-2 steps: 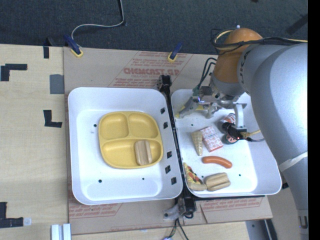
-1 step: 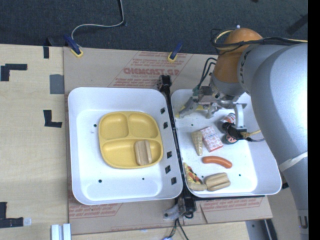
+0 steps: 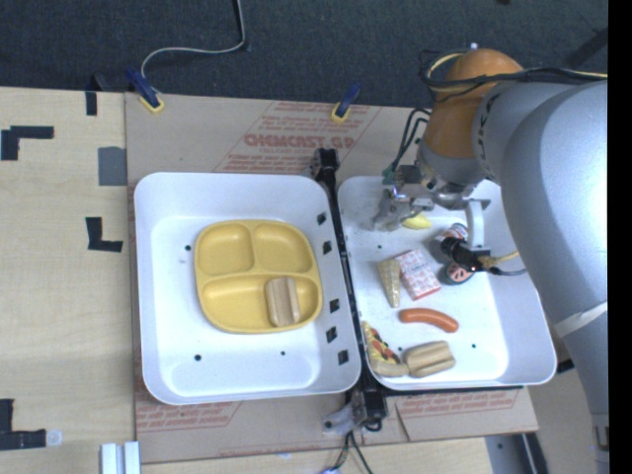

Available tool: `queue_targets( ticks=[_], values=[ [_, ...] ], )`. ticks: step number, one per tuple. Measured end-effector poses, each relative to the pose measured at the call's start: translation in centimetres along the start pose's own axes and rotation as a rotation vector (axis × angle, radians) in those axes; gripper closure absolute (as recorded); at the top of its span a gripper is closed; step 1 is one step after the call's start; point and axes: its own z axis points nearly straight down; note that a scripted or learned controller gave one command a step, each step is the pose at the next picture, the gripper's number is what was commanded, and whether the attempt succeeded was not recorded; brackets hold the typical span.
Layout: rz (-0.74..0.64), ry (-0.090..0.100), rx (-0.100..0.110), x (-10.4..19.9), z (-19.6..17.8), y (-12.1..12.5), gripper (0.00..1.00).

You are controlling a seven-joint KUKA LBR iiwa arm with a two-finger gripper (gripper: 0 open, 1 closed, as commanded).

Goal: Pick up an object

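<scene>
The grey arm reaches in from the right, orange band above the wrist, its gripper (image 3: 398,208) lowered at the far end.

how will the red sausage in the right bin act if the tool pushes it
The red sausage looks round and smooth, so it would probably roll or slide across the right bin. It lies free of its neighbours, so nothing nearby should stop it at once. It is likely light.
</scene>
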Motion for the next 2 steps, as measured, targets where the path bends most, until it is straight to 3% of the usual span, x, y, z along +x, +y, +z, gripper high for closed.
queue_targets(
  ticks=[1, 2],
  values=[
    [0.0, 0.0, 0.001, 0.0, 0.1, 0.0, 0.0],
    [0.001, 0.001, -0.014, 0.4, 1.2, 0.2, 0.0]
  ],
)
